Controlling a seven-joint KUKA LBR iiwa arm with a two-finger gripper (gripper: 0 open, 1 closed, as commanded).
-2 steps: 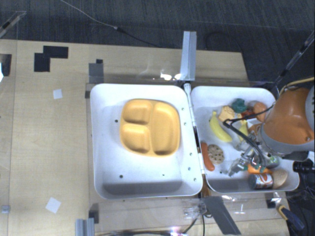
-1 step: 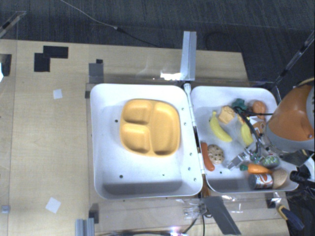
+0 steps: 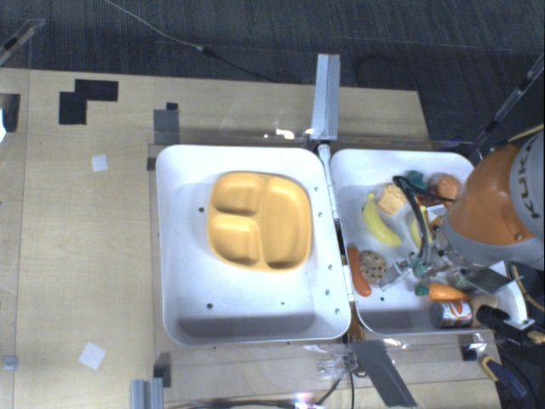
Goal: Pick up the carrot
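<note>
- Camera view, writing: none can be read; the can's (image 3: 456, 313) label is blurred.
- Carrot (image 3: 445, 293): small, orange, green top at its left end; laid in the right bin (image 3: 375, 313), near side, just beside the can.
- Long axis: left–right, tip pointed right.
- Gripper (image 3: 417, 264): placed just left of the carrot; finger state cannot be told.

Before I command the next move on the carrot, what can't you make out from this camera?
- Pincer: blurred, tangled with cables under the arm's wrist; finger state unreadable.
- Carrot: partly covered by the wrist; contact with the pincer unclear.
- Can: label too small to read.
- Items at the right bin's far corner: half hidden behind the orange band.
</note>
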